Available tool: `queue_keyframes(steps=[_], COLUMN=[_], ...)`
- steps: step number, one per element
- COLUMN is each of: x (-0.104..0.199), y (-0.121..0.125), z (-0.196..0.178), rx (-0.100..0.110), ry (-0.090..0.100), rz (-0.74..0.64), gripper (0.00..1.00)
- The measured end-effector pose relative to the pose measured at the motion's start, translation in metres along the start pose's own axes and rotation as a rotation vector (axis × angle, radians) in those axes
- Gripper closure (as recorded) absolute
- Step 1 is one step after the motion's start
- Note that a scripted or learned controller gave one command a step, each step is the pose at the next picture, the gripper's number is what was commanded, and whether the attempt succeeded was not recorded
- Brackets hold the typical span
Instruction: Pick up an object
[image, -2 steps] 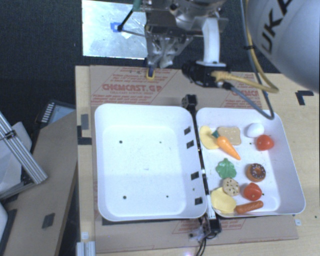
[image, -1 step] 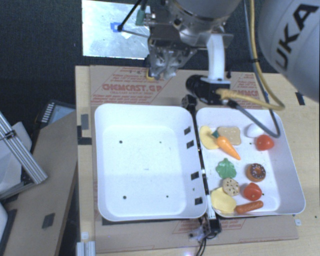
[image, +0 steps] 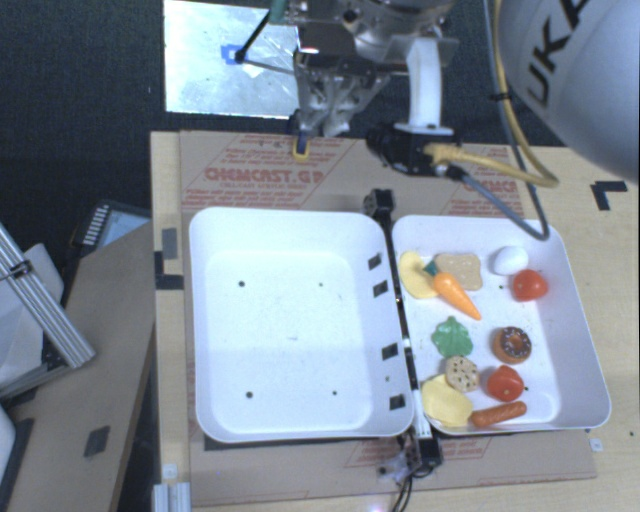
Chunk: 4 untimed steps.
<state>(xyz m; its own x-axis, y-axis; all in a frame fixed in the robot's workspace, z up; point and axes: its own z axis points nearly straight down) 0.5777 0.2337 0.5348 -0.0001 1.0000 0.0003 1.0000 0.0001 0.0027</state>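
The gripper (image: 322, 118) hangs beyond the far rims of both bins; its grip state cannot be told. The left bin (image: 215, 330) offers open floor. The right bin (image: 575, 330) holds ten items, including one carrot (image: 456, 293), one egg (image: 509, 260), one doughnut (image: 512, 345) and two tomatoes (image: 529, 286).

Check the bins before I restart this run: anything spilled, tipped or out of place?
Nothing stands out. All the toy food, such as the carrot and donut, lies inside the right bin; nothing has spilled onto the bench.

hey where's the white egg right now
The white egg lies in the right bin, at its far right corner, just above the red tomato and right of the cracker.
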Motion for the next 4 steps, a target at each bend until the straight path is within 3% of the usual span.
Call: queue_keyframes(steps=[1, 2, 4], x=[0.0, 0.0, 0.0], y=[0.031, 0.087, 0.08], z=[0.0, -0.001, 0.0], rx=[0.0, -0.004, 0.001], ry=[-0.001, 0.001, -0.001], rz=[0.001, 0.0, -0.002], gripper=[1.0, 1.0, 1.0])
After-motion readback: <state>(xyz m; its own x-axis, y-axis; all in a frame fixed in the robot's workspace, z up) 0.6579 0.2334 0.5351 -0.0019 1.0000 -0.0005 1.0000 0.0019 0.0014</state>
